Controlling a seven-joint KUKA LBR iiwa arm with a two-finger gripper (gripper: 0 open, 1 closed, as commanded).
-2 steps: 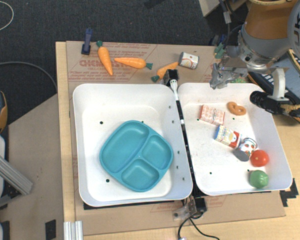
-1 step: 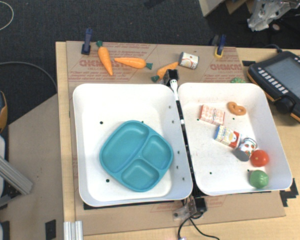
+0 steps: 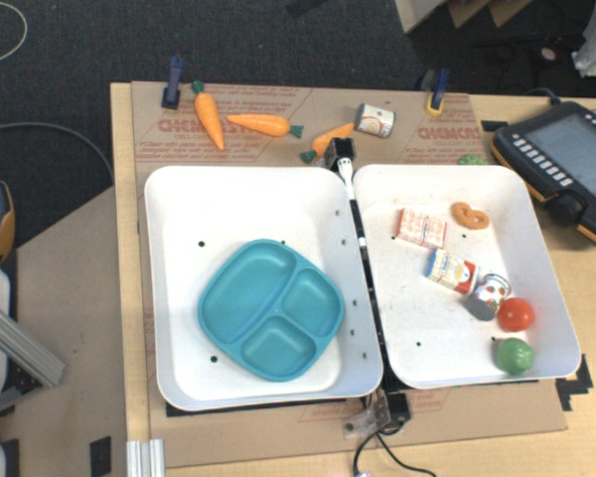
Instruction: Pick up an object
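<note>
The right bin (image 3: 417,356) holds a pink wafer pack (image 3: 420,228), a brown pretzel (image 3: 470,215), a small white and red carton (image 3: 450,270), a grey and white can (image 3: 488,295) lying on its side, a red tomato (image 3: 516,314) and a green fruit (image 3: 514,355). A teal divided plate (image 3: 270,309) lies in the left bin (image 3: 179,217).
Behind the bins on the cardboard lie three orange carrots (image 3: 210,118) (image 3: 261,124) (image 3: 328,141) and a small white can (image 3: 374,121). Blue clamps (image 3: 172,80) (image 3: 437,89) grip the board's back edge. A black pendant (image 3: 561,157) sits at the right.
</note>
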